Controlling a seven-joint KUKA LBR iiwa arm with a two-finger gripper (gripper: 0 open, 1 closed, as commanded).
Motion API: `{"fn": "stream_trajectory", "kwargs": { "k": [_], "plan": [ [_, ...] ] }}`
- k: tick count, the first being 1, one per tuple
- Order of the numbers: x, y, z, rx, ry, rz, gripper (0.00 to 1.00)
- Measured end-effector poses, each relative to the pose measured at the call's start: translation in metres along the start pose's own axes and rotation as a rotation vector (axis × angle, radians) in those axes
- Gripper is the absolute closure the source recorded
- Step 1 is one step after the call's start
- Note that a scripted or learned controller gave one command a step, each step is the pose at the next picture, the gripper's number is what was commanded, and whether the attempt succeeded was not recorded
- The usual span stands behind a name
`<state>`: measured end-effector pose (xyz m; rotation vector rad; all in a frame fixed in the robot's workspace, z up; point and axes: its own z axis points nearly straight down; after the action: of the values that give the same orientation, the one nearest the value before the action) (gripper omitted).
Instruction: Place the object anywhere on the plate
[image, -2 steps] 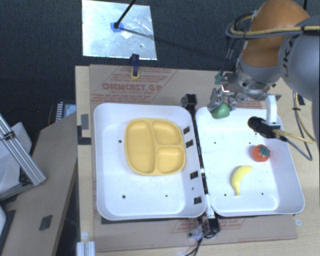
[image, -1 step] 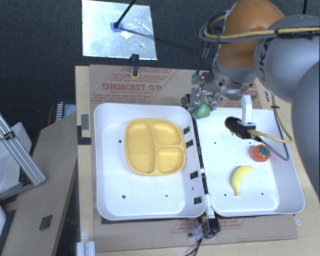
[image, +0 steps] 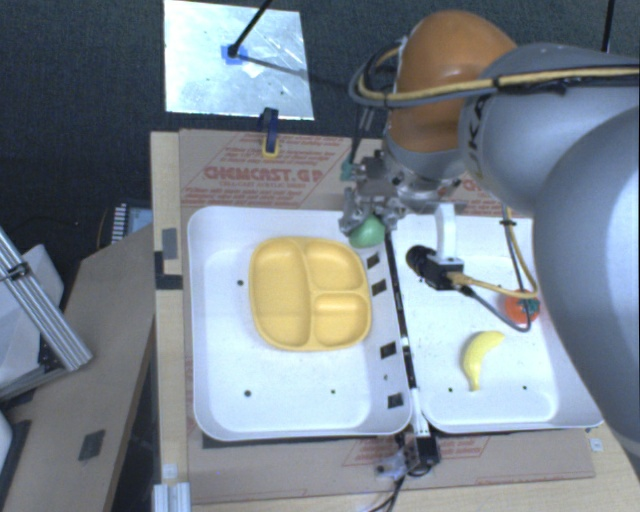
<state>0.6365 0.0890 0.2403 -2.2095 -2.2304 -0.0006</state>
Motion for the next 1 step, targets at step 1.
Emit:
{"fn": "stream_trajectory", "kwargs": {
  "k": [1],
  "plan": [
    [0.0469, -0.0053, 0.0126, -0.001, 0.000, 0.000, 1.00]
  ]
}}
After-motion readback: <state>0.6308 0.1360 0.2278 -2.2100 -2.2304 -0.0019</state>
